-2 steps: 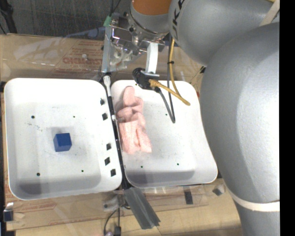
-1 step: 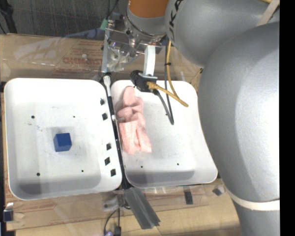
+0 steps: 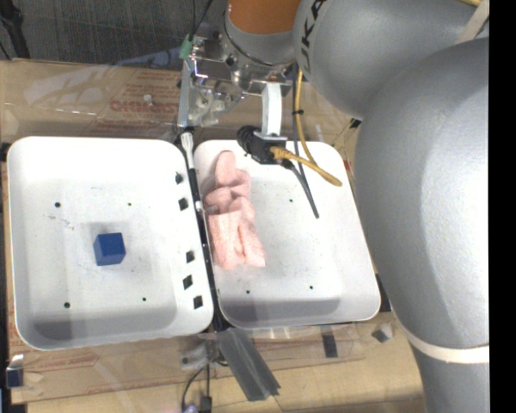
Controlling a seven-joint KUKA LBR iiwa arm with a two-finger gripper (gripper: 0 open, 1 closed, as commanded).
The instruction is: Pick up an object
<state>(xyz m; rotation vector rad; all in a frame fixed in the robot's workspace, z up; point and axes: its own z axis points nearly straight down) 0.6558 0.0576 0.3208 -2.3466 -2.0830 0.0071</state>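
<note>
Bulky grey KUKA arm (image 3: pixel 430 188) reaches in from right, orange band (image 3: pixel 262 3) up top; metal two-finger gripper (image 3: pixel 192 123) points down, approx top-centre of view.

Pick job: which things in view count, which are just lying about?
Job: tool, over the bins' far rim; blue cube in view-left bin; pink soft lump and thin dark stick in view-right bin.
Lying about: grey bracket in front of the bins; brown board beneath them.
</note>
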